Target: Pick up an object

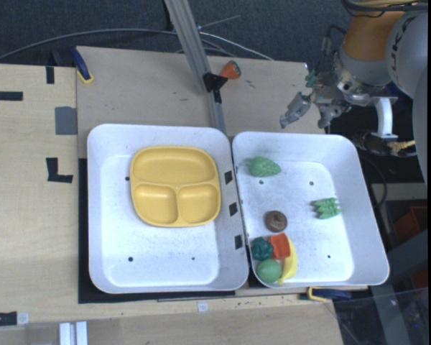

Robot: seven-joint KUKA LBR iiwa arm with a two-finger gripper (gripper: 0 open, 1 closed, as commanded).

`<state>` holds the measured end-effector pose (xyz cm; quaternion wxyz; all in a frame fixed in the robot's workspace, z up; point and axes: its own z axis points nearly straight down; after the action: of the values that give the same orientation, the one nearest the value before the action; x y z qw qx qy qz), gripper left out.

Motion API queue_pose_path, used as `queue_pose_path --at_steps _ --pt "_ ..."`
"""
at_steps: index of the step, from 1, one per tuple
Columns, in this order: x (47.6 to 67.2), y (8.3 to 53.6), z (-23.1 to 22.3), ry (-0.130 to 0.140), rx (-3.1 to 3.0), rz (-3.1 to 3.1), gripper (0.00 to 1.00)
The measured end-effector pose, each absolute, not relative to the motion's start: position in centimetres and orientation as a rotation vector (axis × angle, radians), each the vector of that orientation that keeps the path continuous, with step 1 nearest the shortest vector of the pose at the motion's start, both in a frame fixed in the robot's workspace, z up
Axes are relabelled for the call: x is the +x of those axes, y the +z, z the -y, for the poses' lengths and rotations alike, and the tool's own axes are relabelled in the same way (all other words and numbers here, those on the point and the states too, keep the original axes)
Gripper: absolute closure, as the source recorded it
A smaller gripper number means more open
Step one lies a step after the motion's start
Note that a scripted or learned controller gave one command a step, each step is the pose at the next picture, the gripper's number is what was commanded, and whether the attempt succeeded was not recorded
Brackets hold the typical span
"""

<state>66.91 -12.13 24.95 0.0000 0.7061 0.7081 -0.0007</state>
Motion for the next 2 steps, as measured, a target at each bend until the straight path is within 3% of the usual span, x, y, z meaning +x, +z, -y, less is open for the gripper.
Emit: queue_pose_path --at_steps 1,2 --pt "66.9 25.0 12.1 -0.003 2.219 -2.224 0.00" --pt "66.4 20.5 12.4 -0.008 2.221 -2.225 0.00"
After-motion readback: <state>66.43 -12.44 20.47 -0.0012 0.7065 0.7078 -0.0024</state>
